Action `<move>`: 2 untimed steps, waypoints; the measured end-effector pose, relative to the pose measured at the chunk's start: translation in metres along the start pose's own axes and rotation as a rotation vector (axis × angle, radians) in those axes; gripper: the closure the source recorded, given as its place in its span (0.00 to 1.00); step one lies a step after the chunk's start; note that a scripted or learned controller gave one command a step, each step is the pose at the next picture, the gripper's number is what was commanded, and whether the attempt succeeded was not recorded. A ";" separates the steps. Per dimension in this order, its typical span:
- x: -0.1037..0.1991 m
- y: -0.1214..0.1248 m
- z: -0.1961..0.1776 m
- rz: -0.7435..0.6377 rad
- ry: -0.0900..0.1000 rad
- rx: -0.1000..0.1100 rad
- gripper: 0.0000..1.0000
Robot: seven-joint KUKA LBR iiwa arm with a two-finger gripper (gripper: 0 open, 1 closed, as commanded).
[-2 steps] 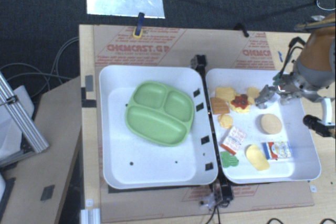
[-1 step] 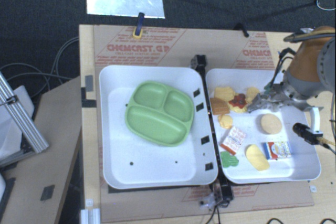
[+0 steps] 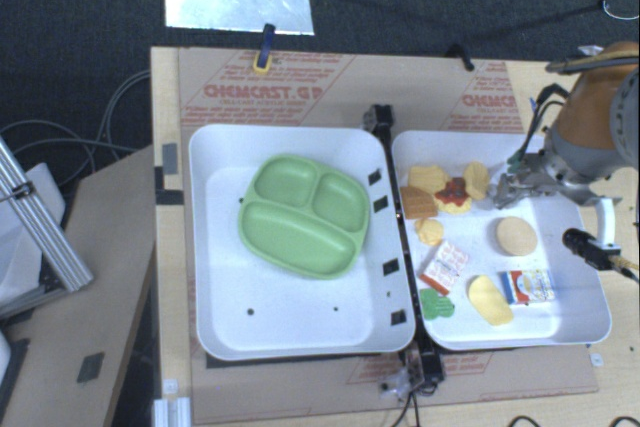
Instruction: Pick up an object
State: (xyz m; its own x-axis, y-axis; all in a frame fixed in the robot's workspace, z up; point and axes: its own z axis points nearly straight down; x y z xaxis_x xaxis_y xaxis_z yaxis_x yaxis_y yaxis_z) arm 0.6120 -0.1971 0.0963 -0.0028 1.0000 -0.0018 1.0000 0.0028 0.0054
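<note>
The right bin holds several toy foods. At its back lie two yellow pieces, a brown piece and a red piece. A tan round biscuit lies mid-bin. A white and red packet, a green piece, a yellow lemon shape and a blue and white carton sit nearer the front. My gripper hangs low over the bin's back, just right of the yellow piece and above the biscuit. Nothing shows held in it.
The left bin carries a green divided plate. A black divider with clips runs between the bins. The grey arm comes in from the right over the bin's far right corner. A small yellow piece lies by the divider.
</note>
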 end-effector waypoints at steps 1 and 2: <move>-0.001 0.012 -0.052 -0.002 0.000 -0.002 1.00; 0.002 0.015 -0.096 -0.003 0.000 -0.001 1.00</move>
State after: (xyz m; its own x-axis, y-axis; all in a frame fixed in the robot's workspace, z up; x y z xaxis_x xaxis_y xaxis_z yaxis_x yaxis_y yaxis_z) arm 0.6267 -0.1951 0.1926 -0.0059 1.0000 -0.0017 1.0000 0.0059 0.0065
